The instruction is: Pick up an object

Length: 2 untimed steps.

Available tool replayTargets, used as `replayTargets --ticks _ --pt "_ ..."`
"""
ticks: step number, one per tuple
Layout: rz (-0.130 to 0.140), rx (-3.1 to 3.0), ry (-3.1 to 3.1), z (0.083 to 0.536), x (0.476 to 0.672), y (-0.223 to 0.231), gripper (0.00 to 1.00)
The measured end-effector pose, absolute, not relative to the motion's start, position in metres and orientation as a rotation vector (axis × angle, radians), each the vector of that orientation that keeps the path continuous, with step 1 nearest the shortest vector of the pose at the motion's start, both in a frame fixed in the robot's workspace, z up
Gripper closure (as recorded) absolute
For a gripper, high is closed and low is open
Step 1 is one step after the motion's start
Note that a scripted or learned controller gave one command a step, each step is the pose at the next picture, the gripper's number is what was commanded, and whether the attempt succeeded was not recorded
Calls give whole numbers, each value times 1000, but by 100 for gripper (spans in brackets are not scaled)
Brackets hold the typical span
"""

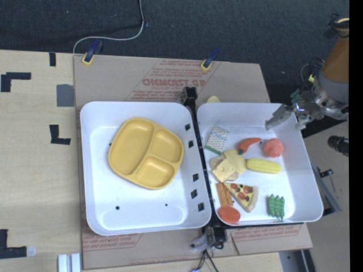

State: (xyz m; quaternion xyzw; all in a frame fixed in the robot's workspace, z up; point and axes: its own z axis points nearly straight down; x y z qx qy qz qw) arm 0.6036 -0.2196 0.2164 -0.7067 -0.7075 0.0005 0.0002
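Grey metal marks the claw, which hangs over the upper right rim of the right-hand shallow white bin, reaching in from the right on the grey arm with its orange band. Whether the claw is parted or closed I cannot tell at this slant; nothing can be seen caught in it.

Nearest to it, just below, lie a round pinkish-red toy fruit and an orange toy carrot, close together. Next below those comes a yellow corn cob, touching a pale yellow cheese-like lump. A speckled pale square piece sits toward the divider. Lower down are a toy pizza slice, an orange strip beside it, a flat red disc at the bottom rim and a green ridged piece in the lower right corner.

Across the divider, the left white bin holds a yellow three-compartment plastic plate.

By my reading, this is the approach step: no object has been chosen or lifted yet. The next move calls for travelling inward over one item and descending. The round fruit looks the likeliest choice, being closest and standing fairly apart; the cheese and corn cluster risks a muddled grasp.
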Motion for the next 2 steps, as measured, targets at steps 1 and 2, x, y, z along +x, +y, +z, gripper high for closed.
replayTargets --ticks 1,2 --pt "6 -2211 -2220 93 602 -170 0" --pt "1 -2218 -2227 85 603 -128 0"
